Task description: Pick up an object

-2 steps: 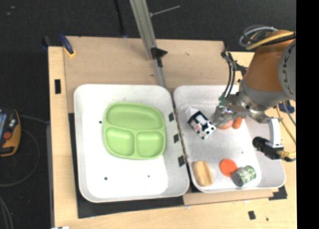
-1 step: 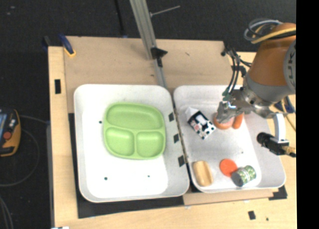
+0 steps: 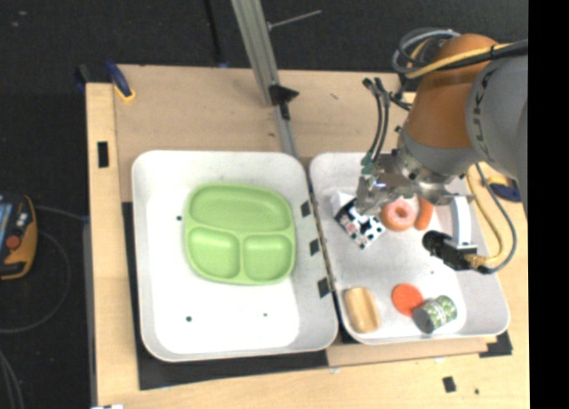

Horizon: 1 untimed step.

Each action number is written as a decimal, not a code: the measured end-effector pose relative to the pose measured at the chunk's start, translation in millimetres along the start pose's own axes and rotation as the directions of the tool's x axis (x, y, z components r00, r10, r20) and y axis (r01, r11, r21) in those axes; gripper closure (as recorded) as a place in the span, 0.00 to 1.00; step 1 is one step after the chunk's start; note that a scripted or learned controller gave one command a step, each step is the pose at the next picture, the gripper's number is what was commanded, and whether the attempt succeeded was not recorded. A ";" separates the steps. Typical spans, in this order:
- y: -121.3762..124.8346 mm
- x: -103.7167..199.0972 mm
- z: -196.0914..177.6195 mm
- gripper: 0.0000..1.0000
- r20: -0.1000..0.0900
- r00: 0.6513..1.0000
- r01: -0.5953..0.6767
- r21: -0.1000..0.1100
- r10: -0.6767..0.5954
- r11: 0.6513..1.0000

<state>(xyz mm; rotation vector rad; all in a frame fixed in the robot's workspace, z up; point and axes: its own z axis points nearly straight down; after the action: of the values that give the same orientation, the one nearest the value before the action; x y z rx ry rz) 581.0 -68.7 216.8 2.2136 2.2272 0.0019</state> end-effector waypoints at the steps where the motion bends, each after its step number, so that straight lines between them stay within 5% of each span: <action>1: 23.6 51.0 -11.3 1.00 -0.001 1.000 0.002 -0.002 -0.002 1.000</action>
<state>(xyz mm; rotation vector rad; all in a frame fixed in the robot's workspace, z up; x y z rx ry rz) 604.3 -17.6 228.2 2.2117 2.2289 0.0053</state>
